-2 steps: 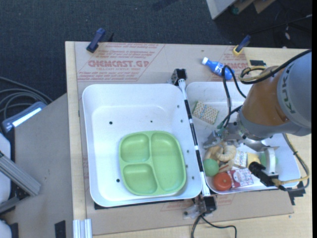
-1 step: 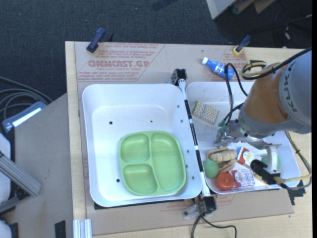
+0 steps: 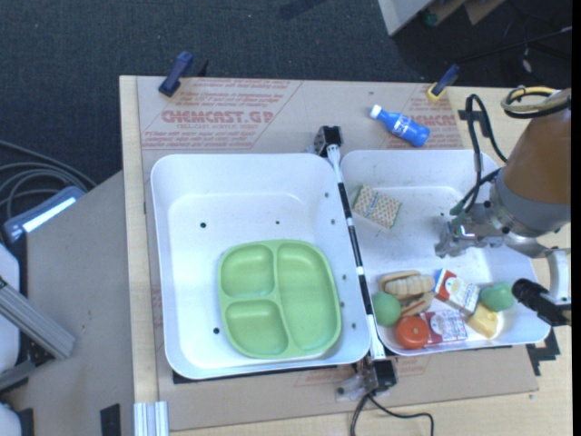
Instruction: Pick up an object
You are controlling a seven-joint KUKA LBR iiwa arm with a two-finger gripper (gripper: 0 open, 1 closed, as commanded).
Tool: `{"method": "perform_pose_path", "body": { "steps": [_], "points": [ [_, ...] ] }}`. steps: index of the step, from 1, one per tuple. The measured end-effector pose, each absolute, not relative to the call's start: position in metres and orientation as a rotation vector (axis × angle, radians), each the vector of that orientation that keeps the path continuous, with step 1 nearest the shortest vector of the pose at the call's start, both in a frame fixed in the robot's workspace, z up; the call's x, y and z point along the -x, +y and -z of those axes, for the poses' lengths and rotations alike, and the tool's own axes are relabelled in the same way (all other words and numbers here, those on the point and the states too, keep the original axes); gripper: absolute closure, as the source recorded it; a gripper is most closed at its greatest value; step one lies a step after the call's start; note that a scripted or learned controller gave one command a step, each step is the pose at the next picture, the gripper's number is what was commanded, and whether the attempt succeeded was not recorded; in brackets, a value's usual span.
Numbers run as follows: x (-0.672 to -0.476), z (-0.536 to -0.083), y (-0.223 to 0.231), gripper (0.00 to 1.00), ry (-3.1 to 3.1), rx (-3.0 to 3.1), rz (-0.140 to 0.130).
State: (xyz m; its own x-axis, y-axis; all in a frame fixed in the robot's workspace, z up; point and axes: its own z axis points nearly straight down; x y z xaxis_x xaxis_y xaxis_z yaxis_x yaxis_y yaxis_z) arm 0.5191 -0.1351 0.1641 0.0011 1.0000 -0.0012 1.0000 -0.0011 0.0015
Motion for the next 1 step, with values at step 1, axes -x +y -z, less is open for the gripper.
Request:
{"method": "perform_pose_path", "body": {
  "steps": [1],
  "points": [
    [-0.519,-0.1637,-0.1345,0.0,2.22,-2.221,0.0]
  ]
}}
